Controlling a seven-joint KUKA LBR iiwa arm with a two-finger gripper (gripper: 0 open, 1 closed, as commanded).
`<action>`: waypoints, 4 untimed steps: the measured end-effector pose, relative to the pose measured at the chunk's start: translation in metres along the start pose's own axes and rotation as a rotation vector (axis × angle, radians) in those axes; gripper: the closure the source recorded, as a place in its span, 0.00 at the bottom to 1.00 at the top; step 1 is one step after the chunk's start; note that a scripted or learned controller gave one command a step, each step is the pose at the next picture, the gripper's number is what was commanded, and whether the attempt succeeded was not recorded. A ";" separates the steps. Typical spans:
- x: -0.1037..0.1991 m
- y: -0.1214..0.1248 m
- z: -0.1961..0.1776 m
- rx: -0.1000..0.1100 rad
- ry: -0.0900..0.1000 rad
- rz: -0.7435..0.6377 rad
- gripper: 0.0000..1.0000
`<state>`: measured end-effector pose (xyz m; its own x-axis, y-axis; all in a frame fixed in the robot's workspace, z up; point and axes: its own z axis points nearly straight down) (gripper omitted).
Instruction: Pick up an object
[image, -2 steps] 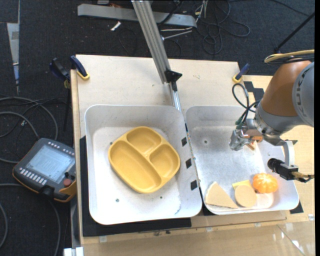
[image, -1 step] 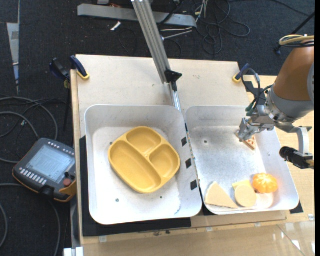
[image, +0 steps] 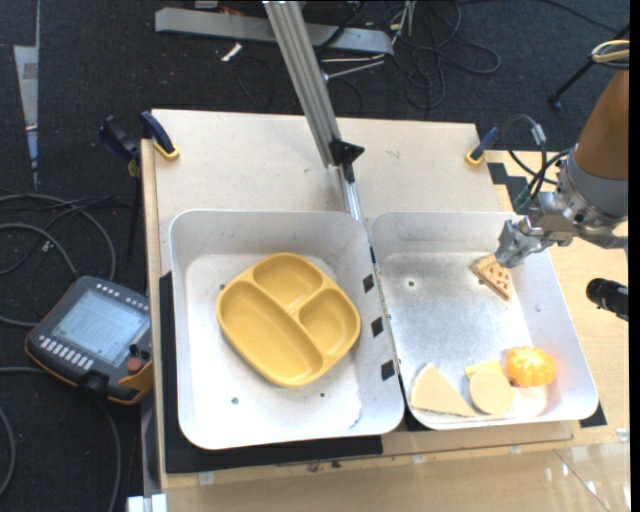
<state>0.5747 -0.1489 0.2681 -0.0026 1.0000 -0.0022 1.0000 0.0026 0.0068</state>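
**Reporter:** Which item is the target at this bench?

**Arm:** The waffle-patterned toy wedge (image: 493, 276), lying tilted near the back right of the right bin (image: 455, 330). My end effector (image: 512, 250) hangs right at its upper end, touching it or just above it; from this angle I cannot tell whether it is spread or closed, and nothing shows the wedge gripped.

**Reporter:** What does a good pick call for here?

**Arm:** In my judgement, I need to centre over the wedge's middle rather than its tip, line up across its narrow width, and come down squarely before closing. A grip on one corner would likely let it swing or slip as I lift.

**Reporter:** What else shares the bin?

**Arm:** Along the front edge sit a pale triangular slice (image: 438, 391), a pale round slice (image: 490, 390) just beside it, and an orange toy fruit (image: 529, 367) touching that round piece. All three lie well apart from the wedge, so they should not hinder me.

**Reporter:** Anything that could get in the way?

**Arm:** The bin's right wall is near, leaving little room on that side. The left bin (image: 200, 300) holds a yellow divided plate (image: 288, 318). A metal pole (image: 315, 95) slants across the surface (image: 250, 160) behind, clear of my reach.
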 end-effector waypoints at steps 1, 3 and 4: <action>0.000 0.001 -0.017 0.003 0.001 0.000 1.00; 0.108 0.023 -0.020 0.005 0.004 -0.005 1.00; 0.159 0.031 -0.019 0.005 0.003 -0.006 1.00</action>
<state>0.6055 0.0105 0.2866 -0.0083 1.0000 0.0006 1.0000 0.0083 0.0015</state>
